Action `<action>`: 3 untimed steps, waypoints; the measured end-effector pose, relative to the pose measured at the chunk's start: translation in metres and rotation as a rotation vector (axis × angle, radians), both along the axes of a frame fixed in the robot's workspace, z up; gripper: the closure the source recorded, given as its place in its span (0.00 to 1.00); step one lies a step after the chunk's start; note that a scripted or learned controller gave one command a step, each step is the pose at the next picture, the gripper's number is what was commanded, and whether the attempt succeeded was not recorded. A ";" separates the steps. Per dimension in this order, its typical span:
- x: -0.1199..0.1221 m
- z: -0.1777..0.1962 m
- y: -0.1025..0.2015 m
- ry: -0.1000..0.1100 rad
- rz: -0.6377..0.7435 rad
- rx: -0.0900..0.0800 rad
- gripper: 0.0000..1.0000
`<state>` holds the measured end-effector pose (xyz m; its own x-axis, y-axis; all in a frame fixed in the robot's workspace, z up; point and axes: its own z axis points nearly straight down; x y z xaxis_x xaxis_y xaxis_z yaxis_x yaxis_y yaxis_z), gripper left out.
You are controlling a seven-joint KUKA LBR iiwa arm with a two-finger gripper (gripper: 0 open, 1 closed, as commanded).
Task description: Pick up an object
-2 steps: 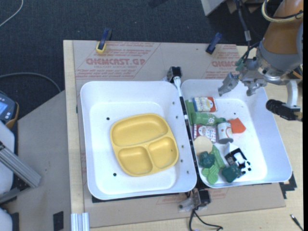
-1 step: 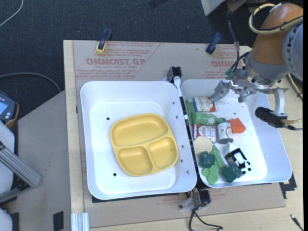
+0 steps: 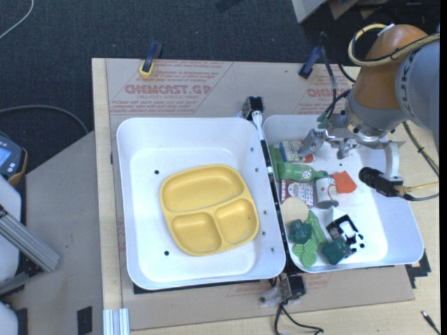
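The claw (image 3: 327,139) hangs over the far part of the right-hand shallow white bin (image 3: 401,246), down from the grey arm with its orange band (image 3: 383,68) coming in from the right. Whether it's apart or together, can't tell from this angle, too much metal and cable bunched up there. Nothing visibly sits in its grip.

Stuff it could go for is all piled in that right bin. Just near of the claw there's a green and white printed packet (image 3: 293,174) lying flat along the bin's left wall, with a small grey and white can-like thing (image 3: 324,191) beside it and an orange-red block (image 3: 344,182) right of that. A pale round disc (image 3: 296,206) sits a bit nearer. At the near end are dark green lumpy plastic toys (image 3: 304,233) and a small black and white piece (image 3: 343,227), all crowded close together.

The left-hand white bin (image 3: 136,187) holds a yellow plastic divided tray with three compartments (image 3: 208,207), lying tilted a little.

Both bins sit on a brown cardboard sheet with red lettering (image 3: 171,86), held by a yellow-and-blue clamp (image 3: 149,60) at the far edge and a blue clamp (image 3: 310,63) further right. Dark carpet floor (image 3: 105,12) around it, with a thin white cable (image 3: 24,9) at far left.
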<state>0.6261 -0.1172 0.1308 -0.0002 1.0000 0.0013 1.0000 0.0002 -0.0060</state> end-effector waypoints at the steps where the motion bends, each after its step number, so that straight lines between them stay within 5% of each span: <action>1: 0.000 -0.047 0.000 -0.001 0.000 0.000 0.00; 2: 0.001 -0.035 0.000 -0.005 -0.001 -0.001 1.00; 3: 0.008 0.010 -0.003 -0.012 0.000 -0.003 1.00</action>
<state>0.6340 -0.1198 0.1411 -0.0003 1.0000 -0.0019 1.0000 0.0003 0.0064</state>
